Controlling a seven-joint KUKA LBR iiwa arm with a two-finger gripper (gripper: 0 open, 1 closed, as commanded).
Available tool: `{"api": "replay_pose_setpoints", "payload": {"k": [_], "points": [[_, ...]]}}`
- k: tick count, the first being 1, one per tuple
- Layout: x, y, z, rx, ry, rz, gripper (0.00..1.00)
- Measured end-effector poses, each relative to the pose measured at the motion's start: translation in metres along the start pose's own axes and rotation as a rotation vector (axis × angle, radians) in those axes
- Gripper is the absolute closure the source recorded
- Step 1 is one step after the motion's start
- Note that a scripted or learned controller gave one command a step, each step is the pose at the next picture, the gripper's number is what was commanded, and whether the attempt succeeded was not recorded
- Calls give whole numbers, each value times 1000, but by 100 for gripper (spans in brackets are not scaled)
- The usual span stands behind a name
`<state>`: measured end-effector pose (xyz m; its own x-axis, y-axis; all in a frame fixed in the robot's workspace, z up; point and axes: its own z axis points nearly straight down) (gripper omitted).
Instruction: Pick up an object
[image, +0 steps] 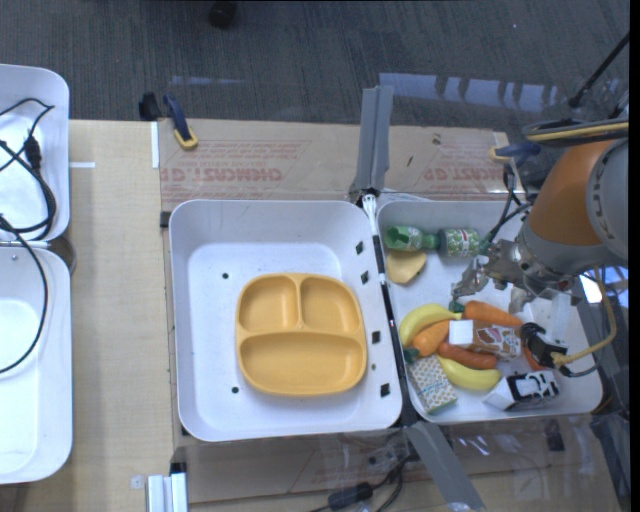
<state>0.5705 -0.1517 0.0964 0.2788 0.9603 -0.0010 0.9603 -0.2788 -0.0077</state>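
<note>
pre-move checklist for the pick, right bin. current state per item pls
1. Gripper over the right bin: ok, it hangs above the pile's upper edge.
2. Nothing held yet: cannot tell, the jaws are too small and cluttered to read.
3. Target free to lift: not ok, the carrot, banana and white cube lie packed against each other.
4. Isolated option available: ok, the green bottle lies apart near the bin's far wall.
5. Left bin out of the way: ok, it holds the yellow divided plate, apart from the arm.
</note>
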Motion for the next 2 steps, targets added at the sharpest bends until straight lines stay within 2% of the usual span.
{"api": "replay_pose_setpoints", "payload": {"k": [1, 2], "points": [[-1, -44, 6, -6, 0, -178, 0], [-14, -66, 7, -6, 0, -232, 0]]}}
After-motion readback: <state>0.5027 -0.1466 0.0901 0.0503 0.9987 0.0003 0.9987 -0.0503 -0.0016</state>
